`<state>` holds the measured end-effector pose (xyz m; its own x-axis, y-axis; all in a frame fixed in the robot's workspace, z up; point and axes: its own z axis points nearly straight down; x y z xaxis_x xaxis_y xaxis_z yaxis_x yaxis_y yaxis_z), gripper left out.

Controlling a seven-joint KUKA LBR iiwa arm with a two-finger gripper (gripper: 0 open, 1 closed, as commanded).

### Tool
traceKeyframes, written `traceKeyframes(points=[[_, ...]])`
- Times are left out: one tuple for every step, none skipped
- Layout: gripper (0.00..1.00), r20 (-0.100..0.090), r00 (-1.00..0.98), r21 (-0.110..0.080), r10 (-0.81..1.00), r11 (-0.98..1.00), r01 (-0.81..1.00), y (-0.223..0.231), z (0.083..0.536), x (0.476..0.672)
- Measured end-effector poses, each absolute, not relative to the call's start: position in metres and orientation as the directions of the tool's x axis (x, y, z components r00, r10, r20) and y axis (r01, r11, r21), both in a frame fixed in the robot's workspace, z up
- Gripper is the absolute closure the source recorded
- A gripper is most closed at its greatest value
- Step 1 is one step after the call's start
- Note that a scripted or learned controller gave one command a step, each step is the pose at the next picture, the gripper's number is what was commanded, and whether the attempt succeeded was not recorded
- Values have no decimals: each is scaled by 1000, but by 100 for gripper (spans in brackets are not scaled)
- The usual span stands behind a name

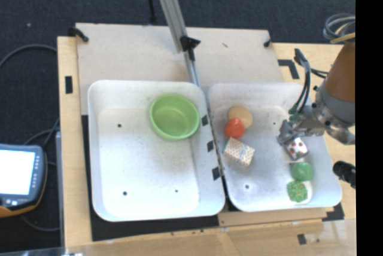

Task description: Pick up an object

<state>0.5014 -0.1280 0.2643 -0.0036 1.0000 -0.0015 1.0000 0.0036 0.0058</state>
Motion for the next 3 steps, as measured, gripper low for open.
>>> traceKeyframes(points=[[100,0,-6,0,1000,6,1000,-77,253,514],[100,1,-8,1,1000,8,1000,-15,246,513],[100,1,-8,2,1000,8,1000,30,251,513]])
